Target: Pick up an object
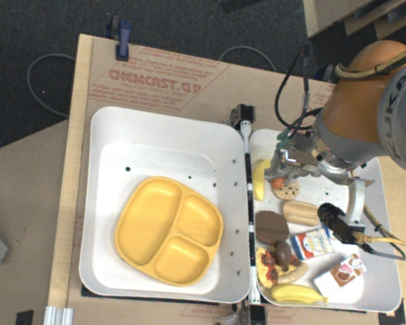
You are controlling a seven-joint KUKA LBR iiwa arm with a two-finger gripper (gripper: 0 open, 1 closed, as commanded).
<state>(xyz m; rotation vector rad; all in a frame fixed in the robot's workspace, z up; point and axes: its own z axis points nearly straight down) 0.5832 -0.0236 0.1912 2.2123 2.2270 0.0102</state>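
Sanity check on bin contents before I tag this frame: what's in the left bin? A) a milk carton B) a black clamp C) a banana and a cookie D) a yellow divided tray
D: the yellow divided tray lies alone in the left bin, while the food items such as the banana sit in the right bin.

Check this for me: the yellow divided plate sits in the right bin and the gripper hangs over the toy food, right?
Not quite. The camera view shows the yellow divided plate in the left bin, not the right. The gripper does hang over the toy food.
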